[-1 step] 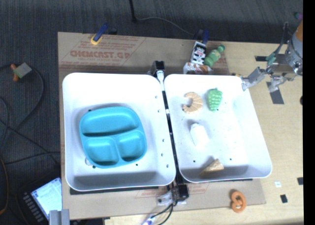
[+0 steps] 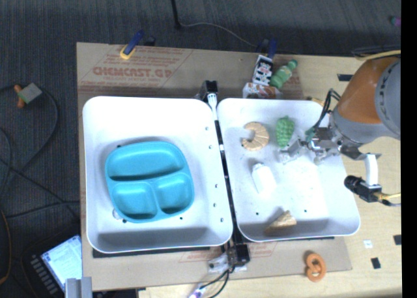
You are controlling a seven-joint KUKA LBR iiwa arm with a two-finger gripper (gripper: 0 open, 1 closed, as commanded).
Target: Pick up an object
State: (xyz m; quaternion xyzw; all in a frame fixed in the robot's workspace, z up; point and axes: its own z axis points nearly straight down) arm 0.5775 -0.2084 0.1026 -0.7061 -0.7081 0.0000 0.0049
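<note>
The hand point(image 2: 301, 147) sits low in the right bin point(image 2: 339, 225), beside the green toy point(image 2: 285, 131); whether it is released or clenched cannot be told. The green toy, the likely target, lies near the bin's back wall. It appears light, knobbly and fairly stiff; grip across its narrow sides. The tan bagel piece point(image 2: 255, 135) lies just beside it, crowding one side. The white bottle point(image 2: 263, 177) and wedge point(image 2: 281, 220) lie well apart.

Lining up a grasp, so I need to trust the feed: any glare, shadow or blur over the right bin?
Camera view: even light, faint soft shadows; the shallow white right bin is bright and nearly washed out, so the small white block barely stands out; the metal hand looks slightly blurred.
</note>
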